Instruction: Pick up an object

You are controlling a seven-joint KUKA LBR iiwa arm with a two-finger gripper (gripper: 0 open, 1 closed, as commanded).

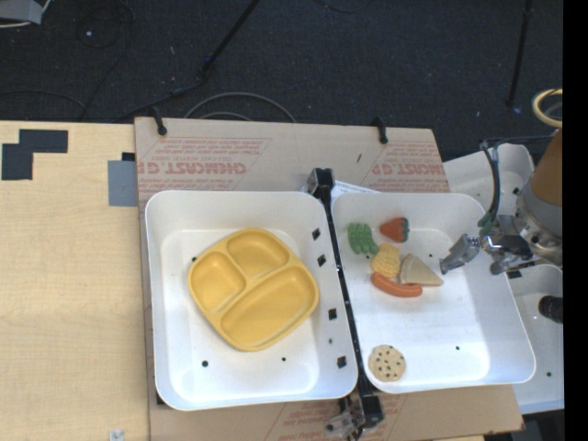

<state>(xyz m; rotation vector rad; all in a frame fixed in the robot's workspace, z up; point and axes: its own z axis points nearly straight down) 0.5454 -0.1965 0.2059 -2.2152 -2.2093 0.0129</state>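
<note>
Reaching in with the gripper from three o'clock of the right bin, low over the rim there, leading end aiming toward nine o'clock; not showing clearly enough whether open or closed, so leaving that as impossible to tell, and seeing nothing held. Lying just beside that leading end, at its nine o'clock: a pale toy wedge, perhaps a sandwich or a cheese slice, near or touching, the slant not settling which. Crowding the wedge on its far side: a yellow corn piece touching it at nine o'clock and a red sausage tucked under both at seven o'clock. Sitting further off, at eleven o'clock of the cluster, a green toy vegetable and a red-and-orange toy side by side; resting well apart, at six o'clock of the bin, a chocolate-chip cookie. Holding a yellow divided plate in the left bin. Judging the step as the approach to a grasp, nothing lifted yet. Doing it well probably meaning: centring over the wedge instead of arriving at its edge, opening wide before descending, aligning across its narrower span, avoiding shoving it into the corn and sausage, closing only once low, then lifting straight.
</note>
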